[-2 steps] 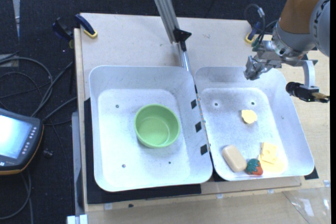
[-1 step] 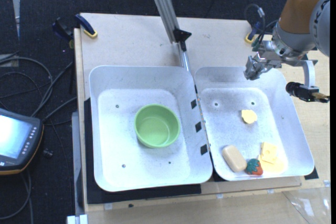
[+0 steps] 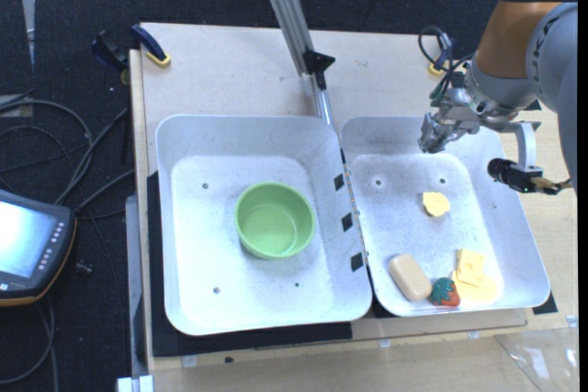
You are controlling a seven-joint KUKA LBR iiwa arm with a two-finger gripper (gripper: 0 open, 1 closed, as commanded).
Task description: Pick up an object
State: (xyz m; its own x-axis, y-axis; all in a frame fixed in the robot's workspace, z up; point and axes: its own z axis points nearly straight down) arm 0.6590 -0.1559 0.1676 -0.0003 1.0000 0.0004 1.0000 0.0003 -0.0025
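My gripper [image 3: 434, 140] hangs over the far edge of the right bin [image 3: 386, 135], pointing down, with nothing visible between its fingers. In that bin lie a small yellow lump [image 3: 435, 204] near the middle, a beige oval block [image 3: 410, 277] at the front, a red and green strawberry-like piece [image 3: 445, 292] beside it, and a yellow holed cheese piece [image 3: 474, 274] at the front right. A green bowl [image 3: 274, 219] stands upright in the left bin [image 3: 184, 151]. The yellow lump is the closest object to the gripper, a short way in front of it.
A slanted metal pole [image 3: 287, 5] crosses the bench behind the bins and ends near the divide between them. Black clips [image 3: 349, 220] sit along the shared bin wall. A handheld screen [image 3: 28, 243] lies off the bench at the left.
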